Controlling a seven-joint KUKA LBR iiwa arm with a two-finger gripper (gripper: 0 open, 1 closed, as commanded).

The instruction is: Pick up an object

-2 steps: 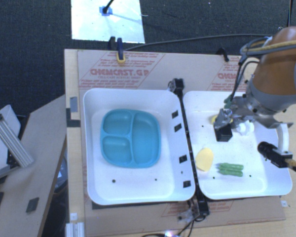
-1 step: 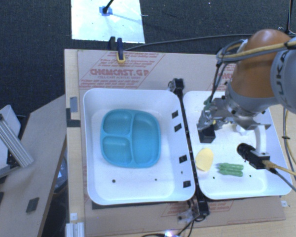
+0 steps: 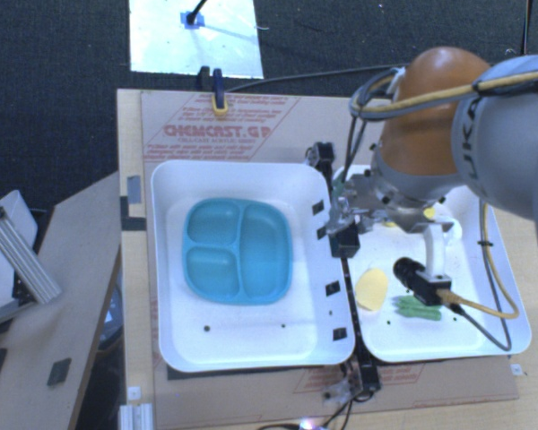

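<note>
My gripper (image 3: 387,220) hangs under the grey arm (image 3: 484,124) and its orange band (image 3: 430,106), over the far left part of the right bin (image 3: 511,325). On that bin's floor lie a pale yellow flat piece (image 3: 372,289) and a green pod-like object (image 3: 419,309), both nearer the front than the gripper. A small yellow object (image 3: 428,213) peeks out beside the wrist. The arm hides the bin's back part. I see nothing held.
The left bin (image 3: 175,330) holds a blue divided plate (image 3: 238,249). A black ridge with clips (image 3: 336,285) separates the two bins. A black cylinder on a yellow cable (image 3: 419,280) sits low over the right bin, just above the green object.
</note>
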